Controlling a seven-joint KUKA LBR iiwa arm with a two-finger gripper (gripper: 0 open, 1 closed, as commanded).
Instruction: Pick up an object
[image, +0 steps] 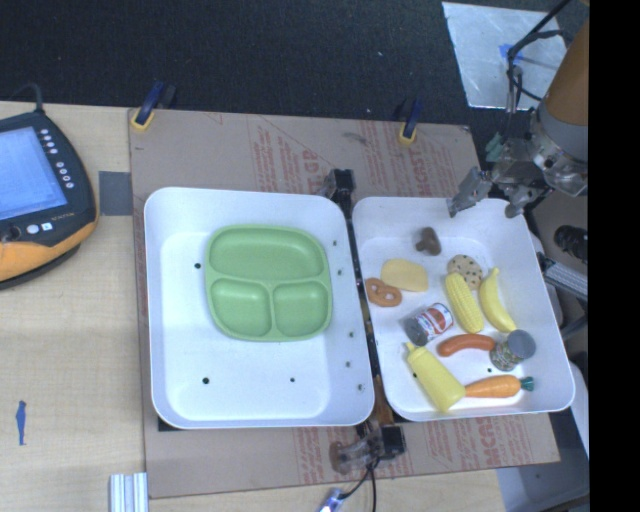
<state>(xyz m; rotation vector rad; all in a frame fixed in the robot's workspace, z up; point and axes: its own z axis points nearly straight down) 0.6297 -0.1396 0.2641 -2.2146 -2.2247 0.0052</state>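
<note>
The right white bin (540, 280) holds several toy foods: a brown lump (428, 240), a cookie (463, 266), a yellow cheese slice (404, 274), a pretzel (382, 292), a corn cob (462, 302), a banana (496, 300), a small can (430, 322), a sausage (465, 345), a yellow bottle (435, 377), a carrot (493, 387) and a grey round piece (512, 350). My gripper (490, 200) hangs over the bin's far right corner, above and to the right of the brown lump. It is open, with nothing between its fingers.
A green divided plate (268, 281) lies in the left white bin (170, 330). A teach pendant (40, 195) rests on the bench at far left. Clamps (150, 105) hold the cardboard sheet at its far edge.
</note>
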